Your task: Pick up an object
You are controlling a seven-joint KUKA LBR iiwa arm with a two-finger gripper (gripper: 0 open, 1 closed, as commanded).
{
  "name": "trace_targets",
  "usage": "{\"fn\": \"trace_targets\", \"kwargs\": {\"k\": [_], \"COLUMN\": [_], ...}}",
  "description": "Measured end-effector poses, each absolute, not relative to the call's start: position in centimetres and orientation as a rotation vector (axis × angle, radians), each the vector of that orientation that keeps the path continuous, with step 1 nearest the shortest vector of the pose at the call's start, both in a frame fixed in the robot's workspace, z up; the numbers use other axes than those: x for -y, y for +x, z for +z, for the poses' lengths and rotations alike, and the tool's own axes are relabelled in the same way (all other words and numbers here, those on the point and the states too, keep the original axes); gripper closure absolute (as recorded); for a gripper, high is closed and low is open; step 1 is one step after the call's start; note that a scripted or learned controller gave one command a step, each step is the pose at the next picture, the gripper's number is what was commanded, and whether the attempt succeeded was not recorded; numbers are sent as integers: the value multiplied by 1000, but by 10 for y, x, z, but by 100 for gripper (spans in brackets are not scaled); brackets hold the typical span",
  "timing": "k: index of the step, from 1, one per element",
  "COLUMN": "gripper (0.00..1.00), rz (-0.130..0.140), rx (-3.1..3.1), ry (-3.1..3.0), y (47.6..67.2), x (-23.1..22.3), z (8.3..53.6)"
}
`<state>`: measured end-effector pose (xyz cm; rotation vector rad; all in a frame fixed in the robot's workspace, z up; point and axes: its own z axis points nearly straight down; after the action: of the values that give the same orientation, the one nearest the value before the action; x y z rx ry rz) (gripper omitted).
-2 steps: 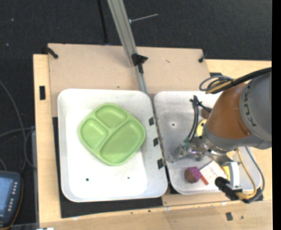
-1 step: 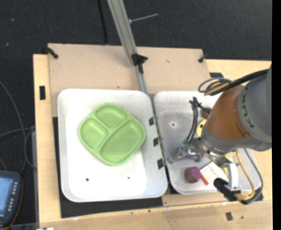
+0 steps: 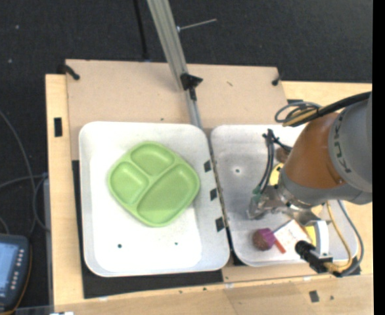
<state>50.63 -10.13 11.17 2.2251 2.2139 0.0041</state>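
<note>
Camera view, arm: the grey arm with its orange band point(image 3: 314, 156) reaches over the right bin point(image 3: 238, 149) from the right.
Gripper: the gripper point(image 3: 263, 205) hangs low over the bin's middle; how its claw stands I cannot tell from this slant.
Task thing: a small purple ball point(image 3: 264, 239) lies on the right bin's floor near the front edge, just in front of the gripper and apart from it, beside a white card with a red strip point(image 3: 286, 236).
Step in hand: by my judgement, lining up for the grasp; nothing is held yet.
Doing it well: bring the gripper squarely over the ball before descending, keep off the card, and close across the ball's middle, since a round thing may roll away.
Left bin: the left bin point(image 3: 100, 241) holds a green divided plate point(image 3: 154, 184), its three compartments bare.
</note>
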Motion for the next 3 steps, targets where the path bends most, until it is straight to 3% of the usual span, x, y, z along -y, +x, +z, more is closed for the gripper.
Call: {"fn": "trace_targets", "kwargs": {"k": [3], "gripper": [100], "rz": [6], "rx": [-2221], "ry": [2213], "y": [506], "x": [112], "z": [242]}}
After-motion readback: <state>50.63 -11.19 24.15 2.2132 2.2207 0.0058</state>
